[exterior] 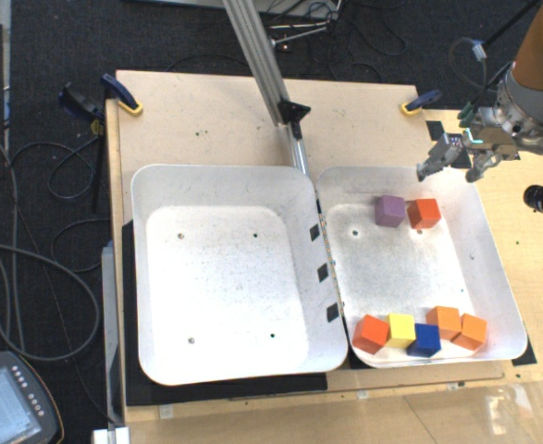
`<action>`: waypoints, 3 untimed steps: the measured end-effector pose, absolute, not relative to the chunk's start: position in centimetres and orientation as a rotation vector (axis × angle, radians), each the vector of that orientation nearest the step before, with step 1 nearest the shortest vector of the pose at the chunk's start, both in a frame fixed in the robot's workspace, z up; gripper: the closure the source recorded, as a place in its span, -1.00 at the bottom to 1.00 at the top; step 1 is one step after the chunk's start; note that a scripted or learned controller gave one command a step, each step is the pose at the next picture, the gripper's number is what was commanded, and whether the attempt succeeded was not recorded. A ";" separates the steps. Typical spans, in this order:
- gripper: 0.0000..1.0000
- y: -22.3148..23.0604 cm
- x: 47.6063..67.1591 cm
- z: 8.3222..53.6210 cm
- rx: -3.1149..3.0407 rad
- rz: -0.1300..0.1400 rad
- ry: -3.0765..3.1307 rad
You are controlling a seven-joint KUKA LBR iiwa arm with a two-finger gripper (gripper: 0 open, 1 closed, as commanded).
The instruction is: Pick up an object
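Seven blocks sit in the right bin [493, 276]. Tool [456, 163] hovers over its far edge, fingers spread, gripping nothing.

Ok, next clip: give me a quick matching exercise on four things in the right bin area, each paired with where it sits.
Things:
1. purple cube
2. blue cube
3. yellow cube
4. gripper

Places:
A. between an orange cube and the blue cube, front row
B. above the right bin's far right corner
C. far half of the bin, beside an orange cube
D. front edge, nearest the rim

Pairs: 1-C, 2-D, 3-A, 4-B
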State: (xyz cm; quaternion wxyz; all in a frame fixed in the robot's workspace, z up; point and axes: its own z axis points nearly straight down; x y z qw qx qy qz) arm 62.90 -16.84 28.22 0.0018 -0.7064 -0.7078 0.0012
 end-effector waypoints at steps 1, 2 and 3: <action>-1.00 -16.8 63.0 28.5 -2.217 0.001 -2.226; -1.00 -16.2 62.4 22.3 -2.217 0.006 -2.219; -1.00 -16.7 61.7 16.2 -2.219 0.007 -2.217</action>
